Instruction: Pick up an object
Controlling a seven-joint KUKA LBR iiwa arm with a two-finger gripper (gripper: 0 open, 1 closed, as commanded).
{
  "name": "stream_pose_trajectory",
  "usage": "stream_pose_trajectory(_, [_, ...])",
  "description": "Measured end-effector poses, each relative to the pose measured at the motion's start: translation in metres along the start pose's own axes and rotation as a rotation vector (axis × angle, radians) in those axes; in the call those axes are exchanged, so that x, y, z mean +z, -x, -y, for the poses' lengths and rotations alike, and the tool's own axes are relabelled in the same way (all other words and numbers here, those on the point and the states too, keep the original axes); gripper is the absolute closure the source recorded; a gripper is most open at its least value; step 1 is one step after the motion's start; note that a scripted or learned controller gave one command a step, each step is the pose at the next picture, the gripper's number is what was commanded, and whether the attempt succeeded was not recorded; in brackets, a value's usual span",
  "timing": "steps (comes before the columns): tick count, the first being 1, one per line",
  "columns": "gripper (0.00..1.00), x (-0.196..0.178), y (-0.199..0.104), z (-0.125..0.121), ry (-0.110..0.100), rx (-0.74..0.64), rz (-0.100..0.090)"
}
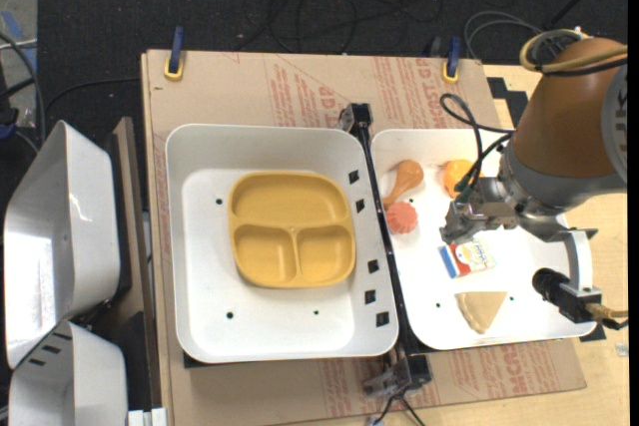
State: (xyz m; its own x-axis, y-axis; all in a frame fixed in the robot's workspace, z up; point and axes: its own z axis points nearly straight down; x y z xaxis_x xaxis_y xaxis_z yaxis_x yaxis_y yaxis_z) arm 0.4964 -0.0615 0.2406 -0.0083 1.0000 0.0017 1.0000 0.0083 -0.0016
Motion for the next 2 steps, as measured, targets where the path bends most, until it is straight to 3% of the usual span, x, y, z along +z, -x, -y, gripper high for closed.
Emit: stream_pose_trajectory(2, [1.00,0.018,-0.112,-0.027,0.001,0.001,0.001])
